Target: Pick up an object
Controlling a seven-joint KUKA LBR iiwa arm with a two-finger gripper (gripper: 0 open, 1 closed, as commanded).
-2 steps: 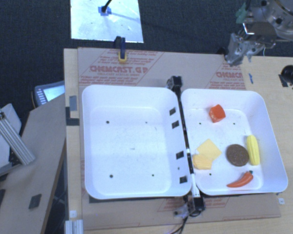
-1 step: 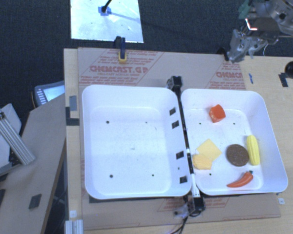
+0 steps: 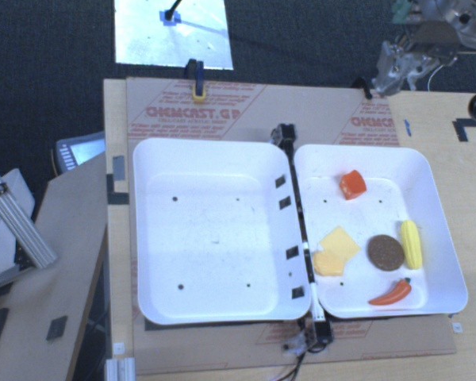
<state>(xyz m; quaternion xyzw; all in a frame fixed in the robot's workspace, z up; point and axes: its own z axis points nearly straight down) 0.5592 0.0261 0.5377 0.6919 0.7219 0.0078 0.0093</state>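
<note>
Up at the top right corner, well apart from both bins: gripper (image 3: 378,79), raised off the bench, jaw state impossible to tell. Inside the right bin (image 3: 440,205): red block (image 3: 352,184) near the back, yellow cheese wedge (image 3: 334,252) by the divider, brown round cookie (image 3: 386,252) just beside a yellow corn cob (image 3: 412,243), red chili pepper (image 3: 392,294) at the front. Alongside, the left bin (image 3: 214,153).

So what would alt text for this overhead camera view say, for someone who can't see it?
Two shallow white bins sit side by side on a bench; the right bin holds a small red block, yellow cheese-like wedges, a brown disc, a yellow corn-like piece and a red chili. The arm's end effector hovers beyond the bins at upper right.
</note>
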